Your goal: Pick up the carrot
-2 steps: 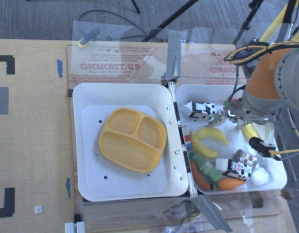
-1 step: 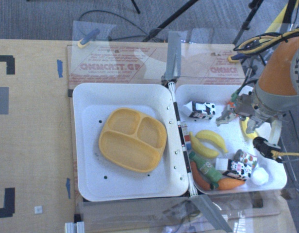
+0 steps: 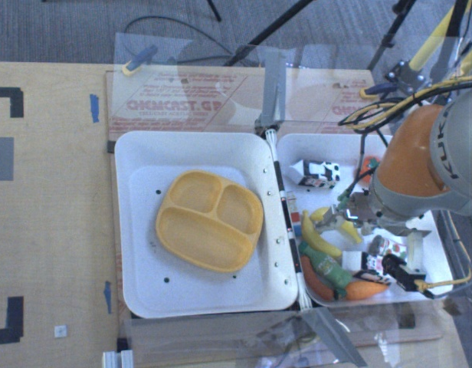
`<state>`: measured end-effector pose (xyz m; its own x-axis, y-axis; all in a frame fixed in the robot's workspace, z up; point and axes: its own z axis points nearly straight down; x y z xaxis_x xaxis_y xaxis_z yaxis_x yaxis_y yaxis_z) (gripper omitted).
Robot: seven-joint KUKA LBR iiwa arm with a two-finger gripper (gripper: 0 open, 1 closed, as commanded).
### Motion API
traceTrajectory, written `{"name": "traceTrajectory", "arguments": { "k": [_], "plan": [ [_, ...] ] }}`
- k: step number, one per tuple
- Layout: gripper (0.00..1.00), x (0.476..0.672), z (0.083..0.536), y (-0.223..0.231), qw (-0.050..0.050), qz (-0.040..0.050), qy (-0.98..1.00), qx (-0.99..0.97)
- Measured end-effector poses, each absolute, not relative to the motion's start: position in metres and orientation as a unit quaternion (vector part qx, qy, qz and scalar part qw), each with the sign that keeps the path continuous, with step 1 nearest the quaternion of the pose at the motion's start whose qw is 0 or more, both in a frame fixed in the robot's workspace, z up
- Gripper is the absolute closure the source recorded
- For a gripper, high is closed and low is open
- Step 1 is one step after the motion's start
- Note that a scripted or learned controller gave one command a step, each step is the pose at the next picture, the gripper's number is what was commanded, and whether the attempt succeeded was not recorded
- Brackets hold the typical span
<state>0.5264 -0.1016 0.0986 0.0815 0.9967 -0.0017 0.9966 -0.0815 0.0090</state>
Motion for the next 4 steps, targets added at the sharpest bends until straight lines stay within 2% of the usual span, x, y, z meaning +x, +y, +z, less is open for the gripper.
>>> {"name": "traceTrajectory", "arguments": {
  "k": [1, 2, 3, 4],
  "plan": [
    [1.00, 0.526, 0.106, -0.101, 0.004, 0.0019, 0.677, 0.736],
    [1.00, 0.512, 0.218, 0.073, -0.001, -0.0005, 0.631, 0.776],
    [1.00, 0.505, 0.269, 0.109, 0.000, -0.0008, 0.608, 0.794],
    [1.00, 0.508, 0.261, 0.153, 0.000, -0.0010, 0.381, 0.925]
  ]
}}
